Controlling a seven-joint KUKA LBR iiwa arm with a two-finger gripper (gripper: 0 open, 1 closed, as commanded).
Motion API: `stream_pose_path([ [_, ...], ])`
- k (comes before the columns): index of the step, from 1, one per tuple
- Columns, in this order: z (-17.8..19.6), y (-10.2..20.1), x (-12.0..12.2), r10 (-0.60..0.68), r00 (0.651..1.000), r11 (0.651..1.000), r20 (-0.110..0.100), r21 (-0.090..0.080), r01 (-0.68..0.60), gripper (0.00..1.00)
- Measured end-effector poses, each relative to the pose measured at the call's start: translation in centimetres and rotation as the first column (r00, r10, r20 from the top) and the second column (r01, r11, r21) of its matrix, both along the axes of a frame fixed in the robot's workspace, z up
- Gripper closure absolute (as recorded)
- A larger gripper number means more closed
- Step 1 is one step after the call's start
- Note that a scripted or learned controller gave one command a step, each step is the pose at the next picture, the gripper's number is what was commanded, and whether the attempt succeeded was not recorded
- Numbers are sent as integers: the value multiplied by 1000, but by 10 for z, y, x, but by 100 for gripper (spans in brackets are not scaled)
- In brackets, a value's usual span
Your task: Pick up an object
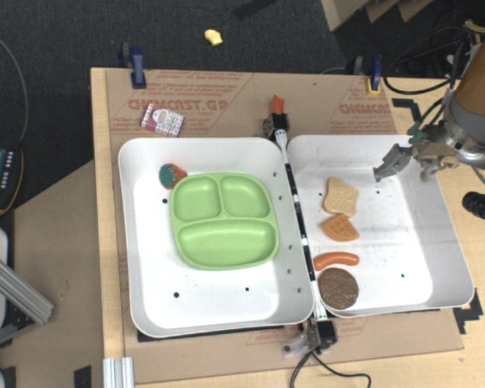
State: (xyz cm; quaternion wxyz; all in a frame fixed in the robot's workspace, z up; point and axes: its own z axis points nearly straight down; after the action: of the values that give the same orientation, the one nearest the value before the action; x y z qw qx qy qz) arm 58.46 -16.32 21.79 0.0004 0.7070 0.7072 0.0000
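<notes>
We log the end effector point(406, 161) at two o'clock over the right bin point(436, 249), fingers spread, holding nothing. Bread slice point(341, 195), orange wedge point(340, 229), sausage point(336, 259) and brown patty point(338, 288) line that bin's nine-o'clock side. The left bin point(145, 281) carries a green divided plate point(223, 220).

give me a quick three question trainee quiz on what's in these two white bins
1. True or false: the green three-compartment plastic tray lies in the left white bin.
2. Which lies nearest the near rim of the right white bin? A) tan bread slice B) brown round patty C) orange sausage
3. Fill in: the small red and teal object sits at the tray's far-____ corner.

Key: 1 true; 2 B; 3 left
</notes>
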Motion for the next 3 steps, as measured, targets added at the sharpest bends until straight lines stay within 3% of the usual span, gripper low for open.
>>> stream_pose_path([
  [1, -77, 75, 3, 7, 1000, 1000, -8, 5, -7, 0],
  [2, -137, 63, 9, -1, 1000, 1000, -6, 1, 1, 0],
  [3, -134, 70, -31, -2, 1000, 1000, -6, 2, 2, 0],
])
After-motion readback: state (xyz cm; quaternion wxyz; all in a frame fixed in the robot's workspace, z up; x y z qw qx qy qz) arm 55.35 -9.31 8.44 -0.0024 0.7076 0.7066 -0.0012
